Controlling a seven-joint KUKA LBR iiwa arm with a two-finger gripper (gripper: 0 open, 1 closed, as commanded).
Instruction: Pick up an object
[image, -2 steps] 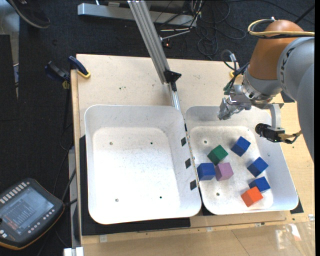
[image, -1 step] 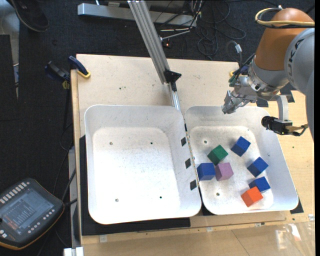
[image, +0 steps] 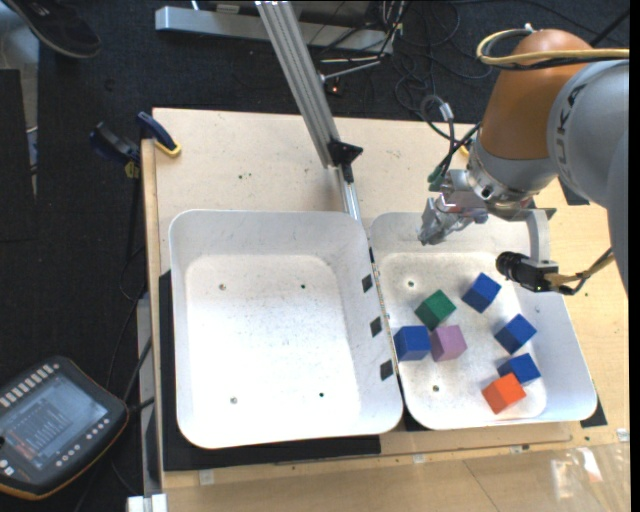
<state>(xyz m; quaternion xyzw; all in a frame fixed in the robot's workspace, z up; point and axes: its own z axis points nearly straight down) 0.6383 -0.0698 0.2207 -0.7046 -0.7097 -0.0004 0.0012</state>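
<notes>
The right bin (image: 570, 400) holds several small blocks: a green one (image: 435, 307), a purple one (image: 448, 342), a blue one (image: 411, 343) beside it, another blue one (image: 482, 292) further back, two more blue blocks (image: 516, 332) toward the right, and an orange one (image: 503, 392) at the front. My gripper (image: 434, 232) hangs over the bin's back left corner, above and behind the green block. It is well apart from every block, and nothing shows between its fingers.
The left bin (image: 190, 300) lies beside the right one. A slanted metal pole (image: 305, 85) runs down to the bins' shared back edge. A black cable fitting (image: 525, 268) hangs over the right bin. A pendant (image: 50, 425) sits at bottom left.
</notes>
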